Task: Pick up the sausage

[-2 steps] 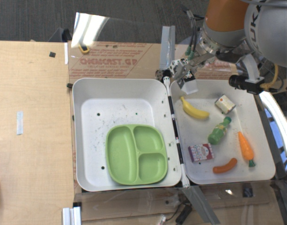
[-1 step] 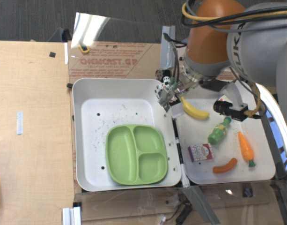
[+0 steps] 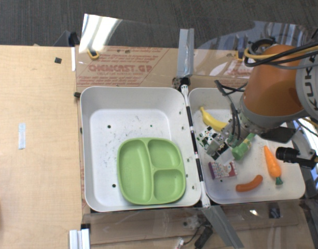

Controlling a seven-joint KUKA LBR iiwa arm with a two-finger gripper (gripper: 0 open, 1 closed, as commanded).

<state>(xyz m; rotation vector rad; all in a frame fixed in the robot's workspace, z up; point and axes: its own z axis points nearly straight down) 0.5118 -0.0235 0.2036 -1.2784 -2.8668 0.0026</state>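
Note:
The sausage [image 3: 249,183] is a short red-orange link lying flat near the front of the right bin [image 3: 296,190]. My gripper [image 3: 217,143] hangs over the left part of that bin. It is above and to the left of the sausage and apart from it. Nothing shows in its grasp. The orange band and grey wrist of the arm [image 3: 273,90] cover the back of the bin.
In the right bin lie a yellow banana [image 3: 211,120], a green item [image 3: 242,149], a purple packet [image 3: 222,170] and an orange carrot [image 3: 273,163]. The left bin [image 3: 91,139] holds a green divided plate [image 3: 151,169]. Cables run from the wrist.

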